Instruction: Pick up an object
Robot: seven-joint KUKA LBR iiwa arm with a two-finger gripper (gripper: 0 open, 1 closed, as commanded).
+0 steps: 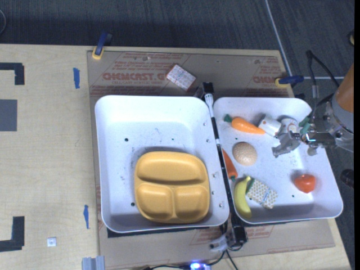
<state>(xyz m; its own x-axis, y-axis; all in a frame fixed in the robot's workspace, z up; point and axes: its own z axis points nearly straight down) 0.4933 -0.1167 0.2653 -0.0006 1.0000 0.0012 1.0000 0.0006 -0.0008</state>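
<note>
Where cardboard (pixel 225 66) lies, wooden bench (pixel 45 167).

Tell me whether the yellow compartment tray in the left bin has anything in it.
Empty. The yellow compartment tray sits in the left bin, and all three of its wells show bare yellow plastic.

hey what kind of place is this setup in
Probably a robotics lab test bench: two shallow white bins on taped cardboard, toy food like a plastic orange carrot, and a metal two-finger gripper reaching in.
</note>
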